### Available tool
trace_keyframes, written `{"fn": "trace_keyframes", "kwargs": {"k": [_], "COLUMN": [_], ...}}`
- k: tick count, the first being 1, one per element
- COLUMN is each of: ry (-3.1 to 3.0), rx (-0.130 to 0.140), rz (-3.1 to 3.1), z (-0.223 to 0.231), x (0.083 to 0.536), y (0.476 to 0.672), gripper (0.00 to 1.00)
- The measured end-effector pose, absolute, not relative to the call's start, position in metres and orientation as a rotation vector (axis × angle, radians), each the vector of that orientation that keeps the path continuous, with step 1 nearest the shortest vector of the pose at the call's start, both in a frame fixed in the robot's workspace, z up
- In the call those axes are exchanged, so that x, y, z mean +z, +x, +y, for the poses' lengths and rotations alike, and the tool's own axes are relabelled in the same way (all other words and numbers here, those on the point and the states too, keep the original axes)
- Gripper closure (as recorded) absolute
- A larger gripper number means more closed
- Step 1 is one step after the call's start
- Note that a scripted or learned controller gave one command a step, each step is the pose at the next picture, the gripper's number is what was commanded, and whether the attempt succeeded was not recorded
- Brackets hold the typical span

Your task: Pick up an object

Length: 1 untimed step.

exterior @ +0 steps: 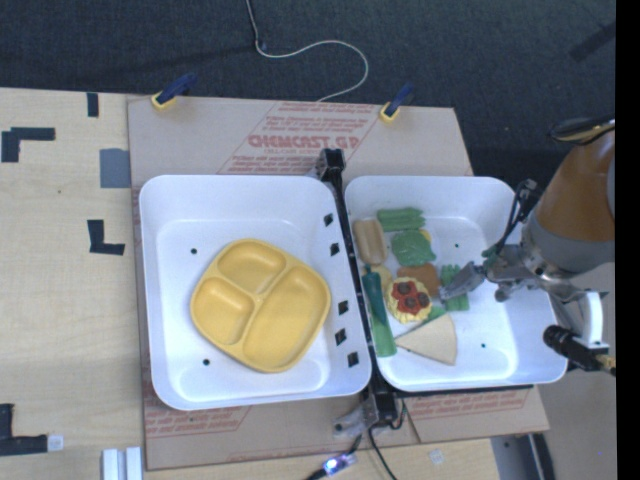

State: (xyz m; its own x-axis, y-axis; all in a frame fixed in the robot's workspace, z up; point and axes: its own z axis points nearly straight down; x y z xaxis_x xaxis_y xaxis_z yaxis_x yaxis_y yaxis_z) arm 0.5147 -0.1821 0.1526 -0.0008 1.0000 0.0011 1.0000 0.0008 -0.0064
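Two white bins sit side by side on a cardboard sheet over a wooden bench. The left bin holds a yellow divided plate. The right bin holds toy food: green pieces, a pizza slice, a cheese wedge. The gripper hovers just beside the pizza slice; whether it grasps anything cannot be told. Dark carpet lies beyond.

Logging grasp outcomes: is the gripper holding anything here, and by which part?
Cannot be told: the gripper sits low among the toy food in the right bin.
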Motion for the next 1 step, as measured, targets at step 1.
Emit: {"fn": "trace_keyframes", "kwargs": {"k": [1], "ry": [-2.215], "rx": [0.006], "rz": [-2.219], "z": [-0.1738], "x": [0.1058], "y": [0.5155], "gripper": [0.0]}}
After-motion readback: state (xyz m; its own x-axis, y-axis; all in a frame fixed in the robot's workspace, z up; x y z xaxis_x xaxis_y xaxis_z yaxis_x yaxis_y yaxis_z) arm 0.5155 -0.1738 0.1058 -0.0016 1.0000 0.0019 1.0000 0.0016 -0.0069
